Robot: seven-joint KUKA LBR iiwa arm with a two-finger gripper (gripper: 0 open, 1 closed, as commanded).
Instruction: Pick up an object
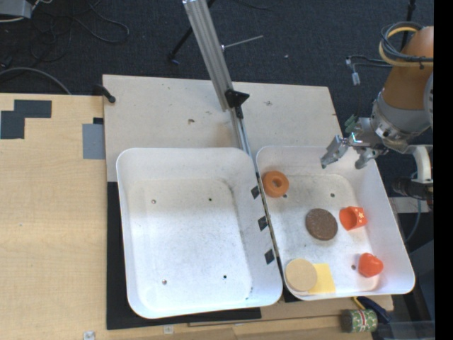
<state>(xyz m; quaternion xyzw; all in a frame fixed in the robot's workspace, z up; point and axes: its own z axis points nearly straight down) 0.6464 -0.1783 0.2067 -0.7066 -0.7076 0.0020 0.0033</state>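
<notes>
The right bin holds an orange ring near its left wall, a brown disc in the middle, an orange cup-like piece right of the disc, and a red-orange piece near the front right. A tan disc lies at the front beside a yellow square. My gripper hangs above the bin's far right corner, open, with nothing between its fingers. It is well apart from every object.
The left bin sits beside the right one, split by a divider with black clips. A slanted aluminium rail rises behind the bins. A small green can lies off the bench front.
</notes>
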